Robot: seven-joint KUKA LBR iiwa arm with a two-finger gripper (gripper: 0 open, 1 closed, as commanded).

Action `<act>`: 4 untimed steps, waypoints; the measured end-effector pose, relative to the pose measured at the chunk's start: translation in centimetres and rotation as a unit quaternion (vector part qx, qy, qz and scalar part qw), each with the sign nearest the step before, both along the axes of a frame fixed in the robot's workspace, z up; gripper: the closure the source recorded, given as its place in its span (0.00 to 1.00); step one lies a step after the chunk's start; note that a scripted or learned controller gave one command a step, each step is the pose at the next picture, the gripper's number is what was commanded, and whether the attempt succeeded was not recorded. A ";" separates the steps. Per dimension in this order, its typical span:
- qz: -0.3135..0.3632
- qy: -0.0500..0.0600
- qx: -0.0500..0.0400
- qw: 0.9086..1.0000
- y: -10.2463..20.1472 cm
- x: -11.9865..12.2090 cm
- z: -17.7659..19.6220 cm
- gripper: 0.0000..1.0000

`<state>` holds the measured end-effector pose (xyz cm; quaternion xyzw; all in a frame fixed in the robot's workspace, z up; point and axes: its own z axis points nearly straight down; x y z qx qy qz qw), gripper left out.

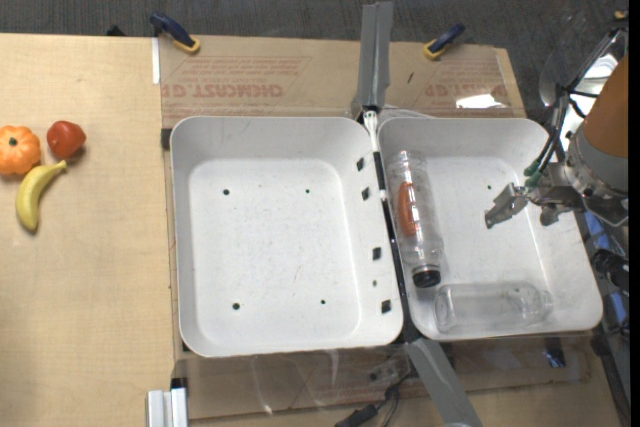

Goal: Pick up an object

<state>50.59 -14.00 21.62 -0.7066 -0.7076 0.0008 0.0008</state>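
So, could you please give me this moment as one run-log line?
gripper: over right bin, holding nothing | bottle with orange label: lying by the bin's left wall | clear bottle: lying at its near edge | left bin

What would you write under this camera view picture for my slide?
Grey robot gripper above the right white bin, which holds two clear plastic bottles.

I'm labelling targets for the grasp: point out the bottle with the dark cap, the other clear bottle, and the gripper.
Bottle with dark cap (412,215): camera view, on its orange label.
Clear bottle (492,305): camera view, mid-body.
Gripper (497,212): camera view, at its fingertips.
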 end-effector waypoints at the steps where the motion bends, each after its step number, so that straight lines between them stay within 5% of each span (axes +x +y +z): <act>1: 0.023 -0.001 0.000 1.000 -1.0 -2.7 3.7 0.00; 2: 0.043 0.000 0.000 0.999 3.5 -2.9 -12.5 0.00; 3: 0.050 0.000 0.000 0.999 4.4 3.4 -12.5 0.00; 4: 0.239 -0.001 0.000 0.971 3.6 8.0 -11.9 0.00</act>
